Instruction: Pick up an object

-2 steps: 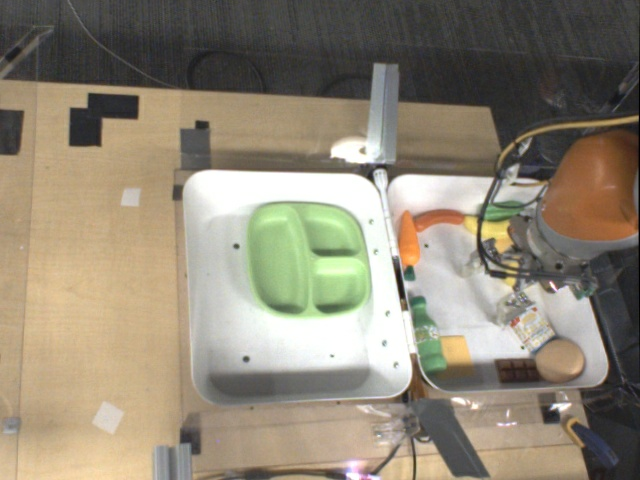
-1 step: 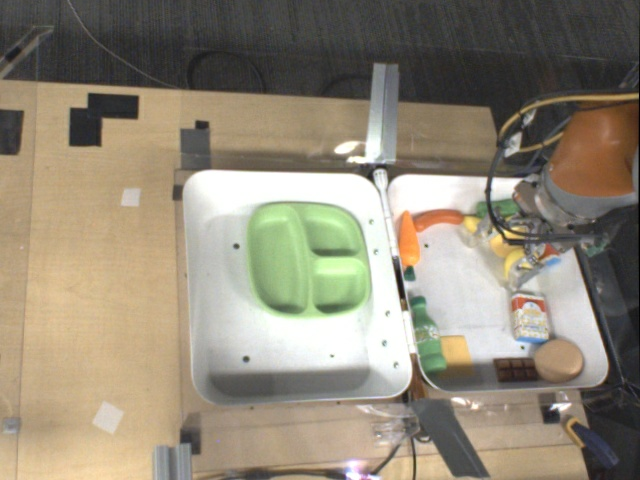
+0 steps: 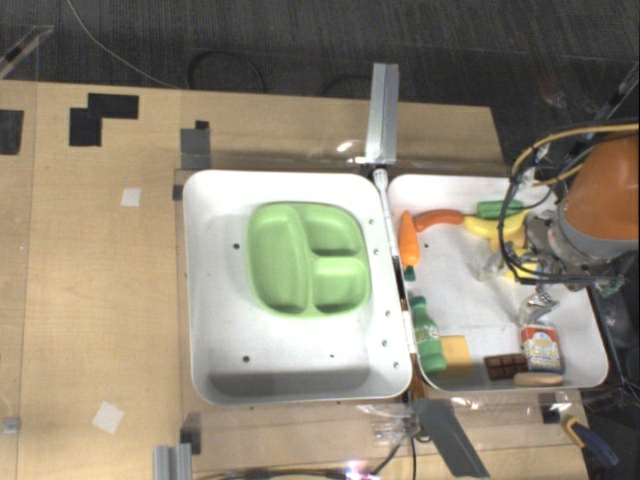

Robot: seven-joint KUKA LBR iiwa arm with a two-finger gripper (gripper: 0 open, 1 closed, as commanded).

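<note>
Along right white bin (image 3: 590, 368) front edge: brown chocolate bar (image 3: 505, 366), yellow block (image 3: 455, 350), green bottle (image 3: 425, 330). Small red-and-white carton (image 3: 541, 348) sits directly beneath tool (image 3: 541, 306); grip state unclear. Bin centre open. Left white bin (image 3: 215, 368) holds green divided plastic tray (image 3: 306, 256).

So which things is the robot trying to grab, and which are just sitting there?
For the job (in the right bin, any could be picked):
- claw
- carrot
- banana
- green bottle
- yellow block
- chocolate bar
- small carton

Just lying about:
- green divided tray
- left bin holding it
- metal post
</note>
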